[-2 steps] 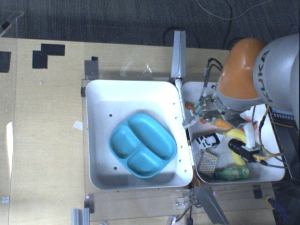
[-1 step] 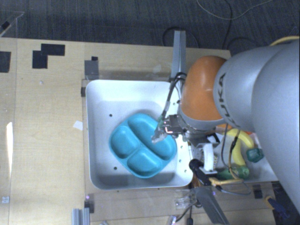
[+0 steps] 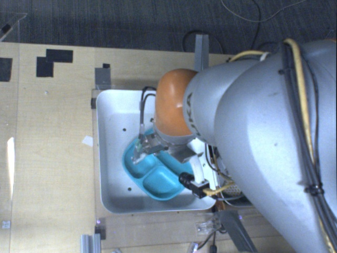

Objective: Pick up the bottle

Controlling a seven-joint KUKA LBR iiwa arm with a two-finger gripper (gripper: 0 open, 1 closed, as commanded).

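A pale wooden desk (image 3: 47, 157) lies under the camera, with dark carpet beyond its far edge and black tape marks (image 3: 52, 61) near its upper left corner. The end effector (image 3: 143, 147) reaches down into a shallow white bin (image 3: 111, 121), its tip low over the bin's floor; whether it is apart or together cannot be told, since the wrist hides that part. Right against it is a blue object (image 3: 150, 174), two rounded lobes side by side, resting on the bin floor towards the near wall. If this is the bottle, its shape does not make that clear. Above the end effector sits the orange band (image 3: 174, 105), and behind it the big grey arm (image 3: 263, 141) covers the right side, with a yellow cable (image 3: 297, 83) running along it.
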